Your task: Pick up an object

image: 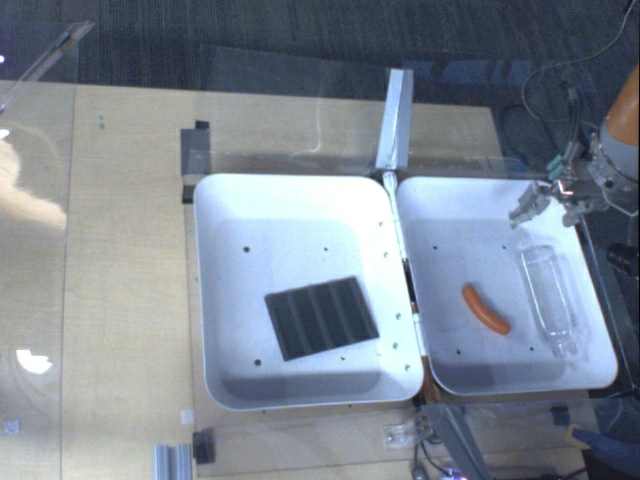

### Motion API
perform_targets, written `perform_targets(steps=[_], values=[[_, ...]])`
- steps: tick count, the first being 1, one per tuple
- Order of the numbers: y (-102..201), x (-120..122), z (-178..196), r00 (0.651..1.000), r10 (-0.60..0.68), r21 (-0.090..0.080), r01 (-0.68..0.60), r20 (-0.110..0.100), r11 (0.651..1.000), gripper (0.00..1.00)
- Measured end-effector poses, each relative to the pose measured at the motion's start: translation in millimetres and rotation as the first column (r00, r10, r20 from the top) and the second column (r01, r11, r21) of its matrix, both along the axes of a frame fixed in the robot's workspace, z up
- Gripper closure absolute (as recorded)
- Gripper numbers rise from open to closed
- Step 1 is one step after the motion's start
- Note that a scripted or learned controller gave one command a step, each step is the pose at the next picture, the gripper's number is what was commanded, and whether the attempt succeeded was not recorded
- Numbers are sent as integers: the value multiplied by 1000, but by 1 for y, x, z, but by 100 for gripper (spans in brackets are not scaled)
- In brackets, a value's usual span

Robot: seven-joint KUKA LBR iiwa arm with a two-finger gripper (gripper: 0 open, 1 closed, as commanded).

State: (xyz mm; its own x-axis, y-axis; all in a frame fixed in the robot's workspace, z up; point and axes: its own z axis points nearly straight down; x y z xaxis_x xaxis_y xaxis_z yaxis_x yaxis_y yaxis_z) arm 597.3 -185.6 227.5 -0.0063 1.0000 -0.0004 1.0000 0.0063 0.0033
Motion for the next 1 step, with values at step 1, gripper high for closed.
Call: perform_targets(steps=[1], values=[[1, 2, 12, 1000, 7, -1, -7, 6, 1000, 100]])
